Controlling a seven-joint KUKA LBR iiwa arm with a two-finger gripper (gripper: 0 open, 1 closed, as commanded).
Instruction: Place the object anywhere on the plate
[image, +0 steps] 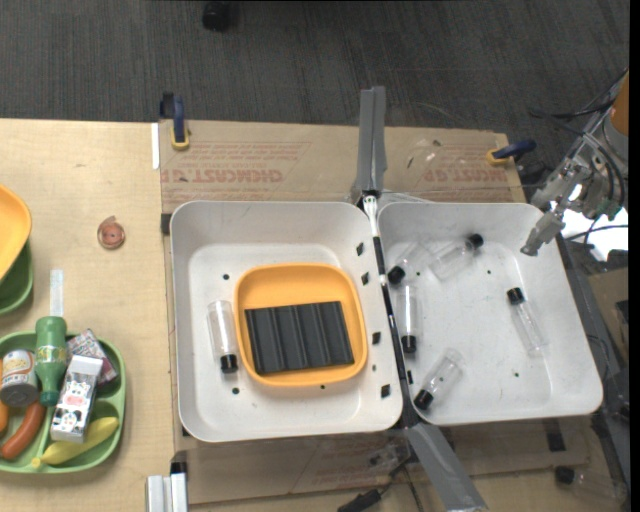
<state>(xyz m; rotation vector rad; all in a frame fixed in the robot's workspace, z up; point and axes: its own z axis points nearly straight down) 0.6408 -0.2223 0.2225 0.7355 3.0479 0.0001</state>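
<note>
A wooden bench is being viewed from above at a slant. At its far left edge, part of a yellow bowl (10, 235) is being shown stacked on a green dish. Near the left corner, a green plate (100, 440) is being occupied by toy food: a green bottle (50, 355), a small can (17, 368), a red sausage (22, 430), a banana and a small printed carton (72, 398). A small pink disc (111, 234) is lying on the bare wood farther back.

Two shallow white bins are being seen side by side on cardboard. In the left bin (195, 225), an orange plate (300, 335) is sitting in the middle, and a black ribbed block (300, 335) is lying flat on it. A clear vial with a black cap (221, 335) is lying just left of the plate, on the bin floor, cap toward the near side.

In the right bin (570, 385), five more clear black-capped vials are scattered: one (407, 315) along the left wall, one (412, 265) near the far left corner, one (455, 255) farther back, one (437, 380) toward the near side, and one (526, 318) toward the right.

The gripper (535, 243) is being held over the far right corner of the right bin, reaching in from the right, tilted down and to the left. Nothing is being seen between its fingers; whether they are apart or together cannot be told.
</note>
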